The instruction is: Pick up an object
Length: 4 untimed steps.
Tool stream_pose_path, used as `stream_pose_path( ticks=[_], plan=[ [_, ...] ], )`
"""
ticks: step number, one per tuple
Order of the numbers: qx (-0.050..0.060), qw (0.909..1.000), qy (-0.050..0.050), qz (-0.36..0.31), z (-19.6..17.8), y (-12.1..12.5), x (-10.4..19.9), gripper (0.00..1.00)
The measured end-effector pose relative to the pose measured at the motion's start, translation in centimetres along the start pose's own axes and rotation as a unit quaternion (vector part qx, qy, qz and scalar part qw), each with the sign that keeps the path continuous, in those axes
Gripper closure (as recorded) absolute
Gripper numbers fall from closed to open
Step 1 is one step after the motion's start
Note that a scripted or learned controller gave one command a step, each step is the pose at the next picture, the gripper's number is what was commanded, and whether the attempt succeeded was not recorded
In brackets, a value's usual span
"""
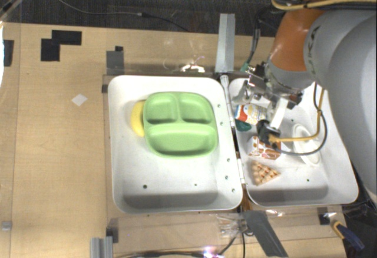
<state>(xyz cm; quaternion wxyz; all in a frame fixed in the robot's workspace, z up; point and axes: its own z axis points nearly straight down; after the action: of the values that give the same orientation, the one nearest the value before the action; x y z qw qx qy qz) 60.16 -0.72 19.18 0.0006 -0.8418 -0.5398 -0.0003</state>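
Currently the arm (pixel 333 45) comes in from the upper right of the frame, big grey body over the right side, orange band (pixel 288 33) just above the wrist. The wrist is bent down and leftward into the right bin (pixel 339 189). The gripper (pixel 253 99) is low in that bin's upper left part, close to the wall next to the left bin (pixel 165 186). Can't tell how far the gripper is open; it's too cluttered and small, and nothing is seen held.

A small colourful packet (pixel 243 113) with orange, blue and white lies right at the gripper, just beside or under it; contact unclear. Lower down in the same bin is a patterned packet (pixel 265 148), then a bag of brown snack pieces (pixel 264 175) near the lower left of that bin. A pale rounded thing (pixel 304 133) sits right of the packets, hard to identify.

The left bin holds a green divided plate (pixel 179 124) lying flat at centre, with a yellow thing (pixel 136 119) tucked against its left edge, partly hidden. Both bins sit side by side on the tan bench (pixel 53 151).
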Motion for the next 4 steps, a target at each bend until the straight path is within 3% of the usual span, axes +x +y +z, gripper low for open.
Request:
stream_pose_path(
  ticks=[1, 2, 3, 4],
  plan=[
    [-0.001, 0.9996, 0.000, 0.028, -4.5, -5.4, -3.1, 1.00],
    [-0.001, 0.9902, 0.000, 0.140, -9.0, -6.1, -0.4, 1.00],
    [-0.002, 0.9999, 0.000, 0.013, -13.4, -8.3, -5.2, 1.00],
    [-0.001, 0.9963, -0.001, 0.086, -12.3, -2.7, -3.6, 1.00]
  ],
)
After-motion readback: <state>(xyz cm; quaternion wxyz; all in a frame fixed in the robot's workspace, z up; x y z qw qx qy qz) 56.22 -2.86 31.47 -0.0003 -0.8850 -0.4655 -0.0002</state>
